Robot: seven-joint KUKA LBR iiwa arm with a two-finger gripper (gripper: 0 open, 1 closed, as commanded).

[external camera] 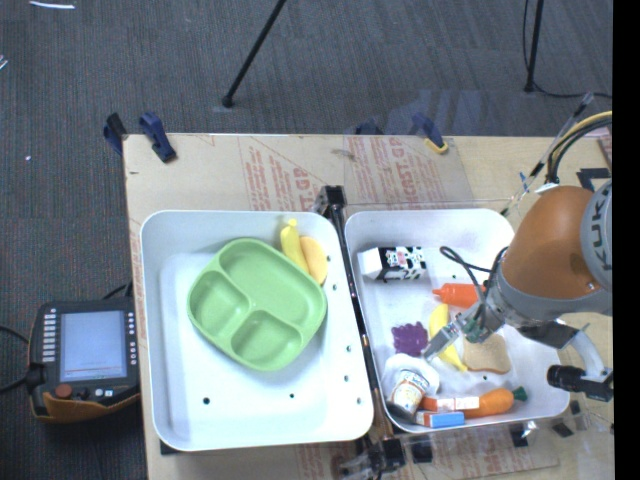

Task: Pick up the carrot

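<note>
Orange carrot [494, 401] lies near the front edge of the right bin [498, 220], just beside a small carton [450, 404] and a yogurt cup [409, 387]. Gripper [447, 338] hovers mid-bin over a banana [443, 334], apart from the carrot; can't tell its finger state. Green tray [258, 304] sits in the left bin [165, 368].

Orange carrot [492, 401] (green tip), green plate [257, 303], black-and-white cow-patterned carton [400, 263], purple grapes [408, 339]

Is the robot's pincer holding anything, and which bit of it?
It cannot be told. The pincer is low over a banana, while the carrot lies apart, untouched.
</note>
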